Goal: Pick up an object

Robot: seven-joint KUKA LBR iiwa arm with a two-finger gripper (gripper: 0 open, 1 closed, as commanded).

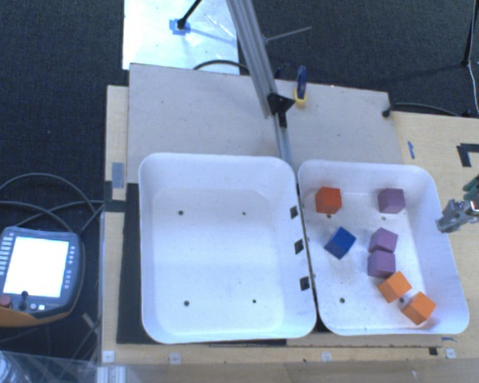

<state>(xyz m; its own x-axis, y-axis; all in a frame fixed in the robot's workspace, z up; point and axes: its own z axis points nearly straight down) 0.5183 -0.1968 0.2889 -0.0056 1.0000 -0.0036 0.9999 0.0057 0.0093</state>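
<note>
Cubes are contained in the right bin point(440, 261): an orange cube point(328, 200), a blue cube point(340, 242), three purple cubes point(391, 200), and two further orange cubes point(394, 286) near the front corner. The gripper point(456, 214) is positioned over the bin's right rim; its opening cannot be determined, and nothing is seen held.

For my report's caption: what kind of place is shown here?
Probably a robotics lab test bench. Two white bins sit side by side, one holding coloured blocks, a teach pendant lies at the left, and the arm's tool reaches in from the right.
</note>
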